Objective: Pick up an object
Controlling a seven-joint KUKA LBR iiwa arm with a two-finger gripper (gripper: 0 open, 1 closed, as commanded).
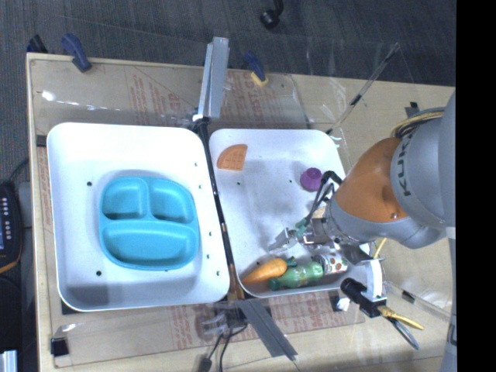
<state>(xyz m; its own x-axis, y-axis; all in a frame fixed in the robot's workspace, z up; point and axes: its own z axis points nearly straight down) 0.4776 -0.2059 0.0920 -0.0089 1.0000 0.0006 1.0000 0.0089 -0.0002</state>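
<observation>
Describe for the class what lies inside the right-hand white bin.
The right bin holds an orange wedge, a purple ball, a carrot and a green bottle. The gripper and arm cover its right side.

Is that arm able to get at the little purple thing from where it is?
Probably yes: the purple thing lies alone on bare floor of the right bin, nothing over it, and the gripper hangs just beside it.
</observation>
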